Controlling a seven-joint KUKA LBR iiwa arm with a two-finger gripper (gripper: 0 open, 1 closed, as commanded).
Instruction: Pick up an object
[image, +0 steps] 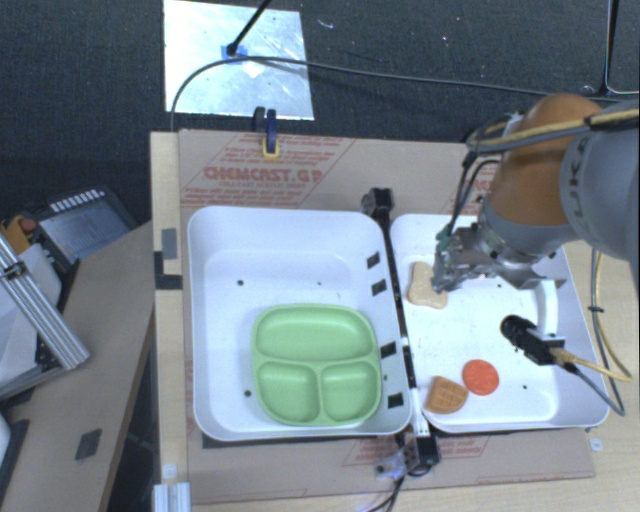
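My gripper (447, 275) hangs low over the back left part of the right bin (520, 410), with its tip right at a pale tan bread-shaped piece (424, 287) lying near the divider. Whether it touches that piece is not clear. Near the front of the same bin lie a round orange-red slice (481, 377) and a brown waffle-like piece (446, 396). A green divided plate (315, 362) rests in the left bin (215, 300).
The grey arm with its orange band (535, 170) comes in from the upper right over the right bin. A black divider strip (393, 290) runs between the bins. Cardboard (270, 165) lies under both.
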